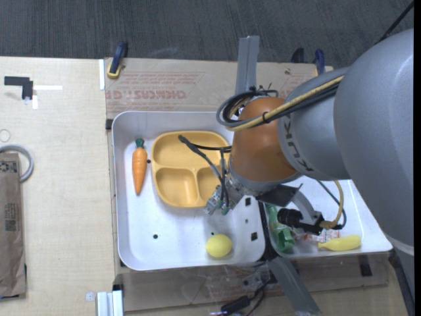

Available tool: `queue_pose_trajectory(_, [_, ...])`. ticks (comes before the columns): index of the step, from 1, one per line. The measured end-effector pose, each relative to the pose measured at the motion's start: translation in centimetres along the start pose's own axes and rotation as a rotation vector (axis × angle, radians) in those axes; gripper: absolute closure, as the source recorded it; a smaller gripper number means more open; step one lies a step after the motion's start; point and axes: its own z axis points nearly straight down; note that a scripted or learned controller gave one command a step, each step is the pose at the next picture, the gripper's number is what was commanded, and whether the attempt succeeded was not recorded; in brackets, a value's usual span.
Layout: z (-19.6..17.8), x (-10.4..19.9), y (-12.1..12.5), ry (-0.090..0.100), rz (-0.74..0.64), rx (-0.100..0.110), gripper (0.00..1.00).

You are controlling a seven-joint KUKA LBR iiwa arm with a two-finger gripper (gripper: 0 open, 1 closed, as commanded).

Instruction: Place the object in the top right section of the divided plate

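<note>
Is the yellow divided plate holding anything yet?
Cannot tell fully. The visible sections of the yellow divided plate are bare, but the arm hides its right part.

Carrot (139,166) — lemon (219,245) — banana (341,243)

Robotics lab: clamped bench (52,176); white bins (122,196)

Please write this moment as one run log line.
gripper: over plate lower right edge | carrot: left of plate | lemon: in bin | plate sections: nothing placed
</note>
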Motion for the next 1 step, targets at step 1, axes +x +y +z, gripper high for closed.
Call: queue_pose_trajectory(1, [0.08, -0.27, 0.44, 0.010, 0.031, 0.007, 1.00])
